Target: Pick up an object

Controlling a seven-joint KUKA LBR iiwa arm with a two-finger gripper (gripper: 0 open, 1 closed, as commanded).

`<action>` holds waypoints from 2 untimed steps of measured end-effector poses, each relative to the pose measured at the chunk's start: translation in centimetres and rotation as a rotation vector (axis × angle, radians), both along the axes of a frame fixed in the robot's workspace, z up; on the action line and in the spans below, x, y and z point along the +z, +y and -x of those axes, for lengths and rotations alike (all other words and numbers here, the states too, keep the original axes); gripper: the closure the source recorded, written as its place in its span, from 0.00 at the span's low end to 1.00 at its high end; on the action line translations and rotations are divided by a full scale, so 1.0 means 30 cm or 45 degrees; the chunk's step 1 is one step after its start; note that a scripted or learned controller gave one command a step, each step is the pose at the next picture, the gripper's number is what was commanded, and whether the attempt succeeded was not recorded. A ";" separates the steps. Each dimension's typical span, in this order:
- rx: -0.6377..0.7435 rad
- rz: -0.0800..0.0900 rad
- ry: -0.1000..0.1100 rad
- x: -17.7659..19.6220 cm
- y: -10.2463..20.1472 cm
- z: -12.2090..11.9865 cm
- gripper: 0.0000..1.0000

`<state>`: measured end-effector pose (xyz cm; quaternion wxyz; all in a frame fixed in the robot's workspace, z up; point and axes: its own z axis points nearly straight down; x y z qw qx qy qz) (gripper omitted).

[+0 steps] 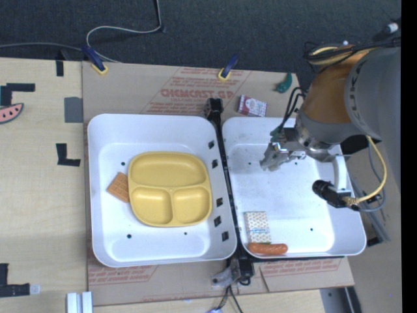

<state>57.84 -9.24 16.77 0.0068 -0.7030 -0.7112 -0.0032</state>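
Nearest the camera, at 6 o'clock in the right bin (339, 240), a hot dog (268, 248) is being shown lying flat against the front wall. A small checked packet (258, 225) is being seen just behind it, flat on the bin floor and close to the sausage; whether the two are touching cannot be told.

In the left bin (104, 175), a yellow tray (171, 188) with three compartments is being displayed at the centre. A brown cracker (119, 187) is being partly covered by the tray at its 9 o'clock edge.

The two bins are being joined along their shared wall by black clips (220, 201).

Farther back, in the right bin's 11 o'clock area, the gripper (272, 159) is being held over bare bin floor, well apart from the packet and the hot dog. Nothing is being seen between its fingers; whether they are spread or pressed together cannot be told. The grey arm (378, 90) with its orange band (329, 96) is being shown at 2 o'clock.

Beyond the bins, on the cardboard sheet (189, 90), a small red packet (251, 105) is being shown at 12 o'clock of the right bin, a green item (284, 82) farther back, and two yellow-and-blue clamps (228, 69) at the far edge.
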 end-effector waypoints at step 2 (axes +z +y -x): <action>0.002 -0.003 0.001 0.030 0.005 -0.001 0.00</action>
